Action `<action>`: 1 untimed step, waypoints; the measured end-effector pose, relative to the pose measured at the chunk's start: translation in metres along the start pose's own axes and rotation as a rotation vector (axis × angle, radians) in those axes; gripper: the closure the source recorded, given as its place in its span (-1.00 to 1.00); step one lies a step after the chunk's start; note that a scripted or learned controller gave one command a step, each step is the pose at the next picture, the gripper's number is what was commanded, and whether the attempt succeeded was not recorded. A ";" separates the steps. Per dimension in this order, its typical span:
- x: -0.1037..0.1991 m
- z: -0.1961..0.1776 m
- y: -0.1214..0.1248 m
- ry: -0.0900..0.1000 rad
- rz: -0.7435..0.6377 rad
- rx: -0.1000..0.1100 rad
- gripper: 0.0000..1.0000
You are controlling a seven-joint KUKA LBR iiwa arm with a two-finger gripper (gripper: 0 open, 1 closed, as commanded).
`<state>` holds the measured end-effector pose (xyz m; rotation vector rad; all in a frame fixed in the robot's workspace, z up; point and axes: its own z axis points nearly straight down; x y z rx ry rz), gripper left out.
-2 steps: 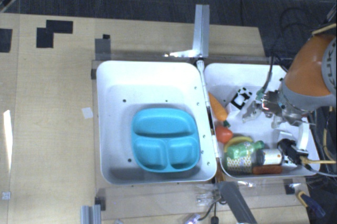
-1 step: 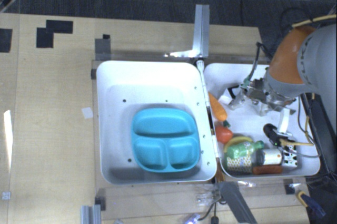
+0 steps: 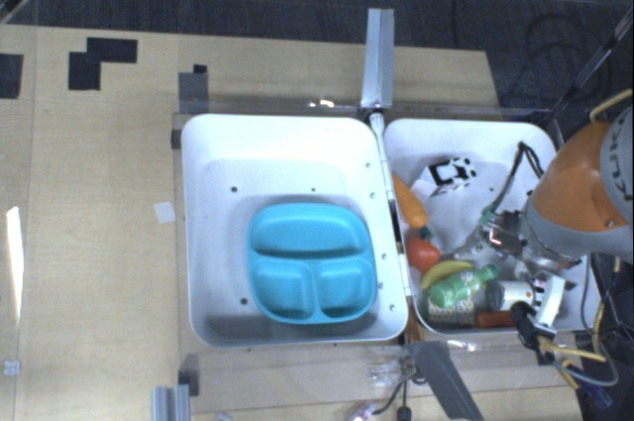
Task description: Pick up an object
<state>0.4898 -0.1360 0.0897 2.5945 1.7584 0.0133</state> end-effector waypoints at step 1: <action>-0.013 0.000 0.008 0.011 0.030 0.005 -1.00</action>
